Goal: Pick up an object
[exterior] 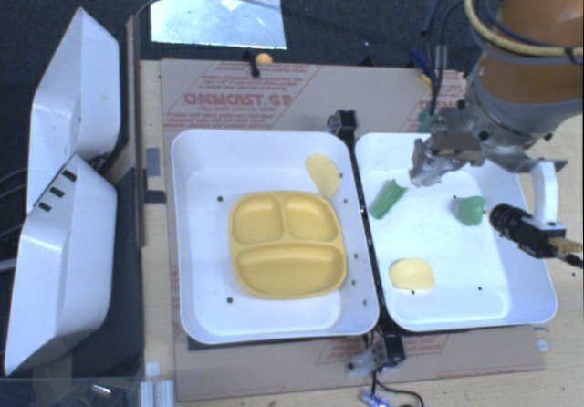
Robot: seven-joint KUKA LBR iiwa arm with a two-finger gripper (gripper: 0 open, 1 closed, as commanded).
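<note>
Two white bins (274,328) on cardboard-topped bench (274,90)

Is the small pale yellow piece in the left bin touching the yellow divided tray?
Apart. The camera view shows a thin strip of white bin floor between the pale yellow piece and the rim of the yellow divided tray.

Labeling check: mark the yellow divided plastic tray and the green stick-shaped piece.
yellow divided plastic tray (288,244), camera view, ridge between its compartments
green stick-shaped piece (387,199), camera view, mid-length of its body
</note>
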